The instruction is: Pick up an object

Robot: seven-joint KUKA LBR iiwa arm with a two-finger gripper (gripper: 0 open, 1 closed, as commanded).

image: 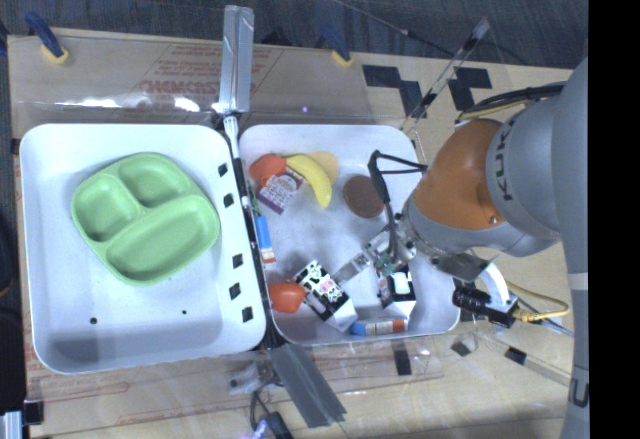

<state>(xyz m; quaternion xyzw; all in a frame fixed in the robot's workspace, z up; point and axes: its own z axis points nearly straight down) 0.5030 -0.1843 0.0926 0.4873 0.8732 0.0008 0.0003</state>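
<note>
Pincer (392, 265) hangs low in the right bin (300, 139), near its front right corner, under the grey arm (520, 177) with its orange band; whether it is open or closed I cannot tell, and nothing can be seen caught in it. Just below it lies a small black-and-white item (399, 287), probably the nearest candidate (though too small to name). Close by are a cow-patterned carton (322, 289), a red ball (287, 297) touching that carton, and a pen-like stick (378, 327) along the front wall. Farther back sit a banana (314, 177), an orange-red fruit (267, 168), a small packet (280, 193) and a brown round thing (362, 195). A green divided plate (146, 217) lies in the left bin (40, 227).

My worry is the crowding at the front: a descent slightly off could land on the carton's edge or push the small item against the wall instead of straddling it. Tilted or lying things may slide out as the pincer closes, and a grab near the wall might jam against it
</note>
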